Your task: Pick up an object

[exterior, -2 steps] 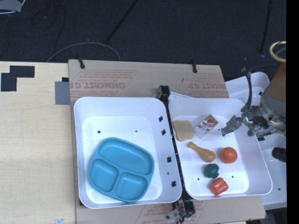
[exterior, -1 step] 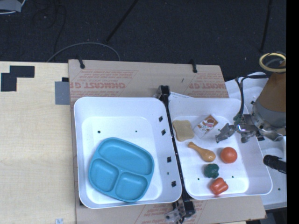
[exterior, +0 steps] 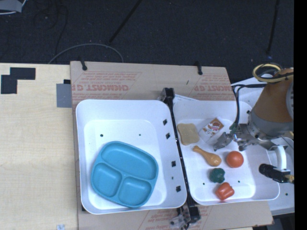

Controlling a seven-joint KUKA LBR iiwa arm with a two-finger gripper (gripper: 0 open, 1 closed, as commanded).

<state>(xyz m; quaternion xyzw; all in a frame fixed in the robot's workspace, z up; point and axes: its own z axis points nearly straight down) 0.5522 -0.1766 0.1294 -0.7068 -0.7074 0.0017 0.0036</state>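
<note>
At right of frame, gripper (exterior: 229, 140) hovered low in the right bin (exterior: 242, 195), fingers slightly apart, gripping nothing, just beside the tomato (exterior: 234, 159) and drumstick (exterior: 207, 155); blue tray (exterior: 124, 173) in left bin (exterior: 120, 111).

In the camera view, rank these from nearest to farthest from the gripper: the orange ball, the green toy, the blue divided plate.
From the gripper, in the right bin:
1. orange ball, just below the gripper, same bin.
2. green toy, lower in that bin, toward its near edge.
3. blue divided plate, far off in the left bin.
</note>
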